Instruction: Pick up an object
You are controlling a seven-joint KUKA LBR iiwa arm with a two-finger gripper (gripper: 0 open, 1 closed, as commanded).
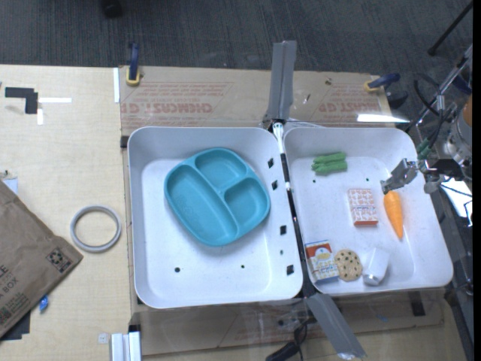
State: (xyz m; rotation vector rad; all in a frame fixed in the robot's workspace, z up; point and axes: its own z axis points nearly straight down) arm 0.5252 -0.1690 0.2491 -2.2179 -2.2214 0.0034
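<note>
The carrot (394, 213) lies in the right bin (428, 275), toward its three o'clock wall, thick end pointing to twelve and tip to six, and since my hand (400, 176) hangs just above that thick end, I judge it the piece I am going for. From this slanted look I cannot tell how my hand is set, nor whether it touches the carrot; nothing reads as lifted. Just at the carrot's nine o'clock lies a small red-patterned packet (363, 206), apart from it, so a descent along the carrot's length should miss it. Further toward twelve o'clock rests a green bean pod (329, 163); toward six o'clock a white cup (376, 267) lies tipped against a cookie (347, 264), with a small carton (320, 261) beside that. These loose pieces sit scattered, likely so each can be taken alone. The left bin (143, 224) holds a teal divided plate (217, 195), and out on the counter (60, 149), at nine o'clock, lies a tape ring (95, 227).
</note>
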